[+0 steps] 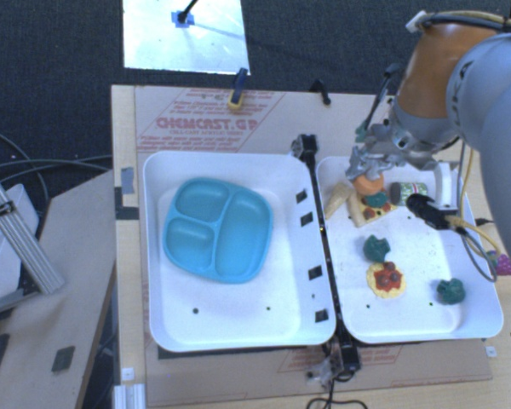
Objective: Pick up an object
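Observation:
My gripper (366, 167) hangs low over the far left part of the right bin (426, 324). Directly beneath it sits a small orange toy (371, 184) on top of a teal piece (376, 200) and a yellow slab (358, 214); whether the gripper touches the orange toy I cannot tell. A cream wedge (336, 198) lies just to the left, by the bin wall. A green can (410, 190) lies to the right of the pile. Nearer the front are a dark green broccoli toy (376, 248), a small pizza toy (387, 279) and a teal broccoli toy (450, 290).
The left bin (179, 313) holds a blue divided plate (216, 229). A black divider with clips (315, 220) runs between the bins. A purple item (504, 265) sits just outside the right bin's right edge. The arm's orange band (430, 66) looms over the back right.

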You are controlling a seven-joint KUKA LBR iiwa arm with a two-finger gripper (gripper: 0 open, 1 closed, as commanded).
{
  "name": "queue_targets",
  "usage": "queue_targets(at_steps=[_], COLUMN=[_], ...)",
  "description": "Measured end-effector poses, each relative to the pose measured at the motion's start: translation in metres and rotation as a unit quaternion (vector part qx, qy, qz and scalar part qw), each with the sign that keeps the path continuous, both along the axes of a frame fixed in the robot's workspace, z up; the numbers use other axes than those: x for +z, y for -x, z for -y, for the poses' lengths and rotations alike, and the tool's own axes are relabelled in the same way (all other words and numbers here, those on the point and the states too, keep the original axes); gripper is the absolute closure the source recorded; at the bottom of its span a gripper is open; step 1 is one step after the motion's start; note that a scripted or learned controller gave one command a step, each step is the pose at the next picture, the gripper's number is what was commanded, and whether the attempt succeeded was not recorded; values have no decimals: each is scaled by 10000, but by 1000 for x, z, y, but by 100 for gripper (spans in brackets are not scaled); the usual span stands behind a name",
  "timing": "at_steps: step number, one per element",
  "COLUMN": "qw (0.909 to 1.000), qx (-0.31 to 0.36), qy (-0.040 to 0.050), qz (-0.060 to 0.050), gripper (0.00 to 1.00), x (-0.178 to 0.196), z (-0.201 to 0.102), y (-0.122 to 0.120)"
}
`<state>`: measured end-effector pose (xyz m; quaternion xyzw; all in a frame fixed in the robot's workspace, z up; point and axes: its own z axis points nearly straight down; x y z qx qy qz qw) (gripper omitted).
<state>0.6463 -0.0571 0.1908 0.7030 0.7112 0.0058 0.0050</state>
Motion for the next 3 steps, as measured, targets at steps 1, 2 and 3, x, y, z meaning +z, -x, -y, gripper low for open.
queue_targets(at_steps=[1, 2, 3], qw=[9999, 10000, 10000], qx=[-87, -9, -7], qy=[20, 8, -6], qz=[-78, -37, -42], gripper=[100, 100, 100], x=[-32, -40, 18], z=[86, 31, -39], y=[29, -25, -13])
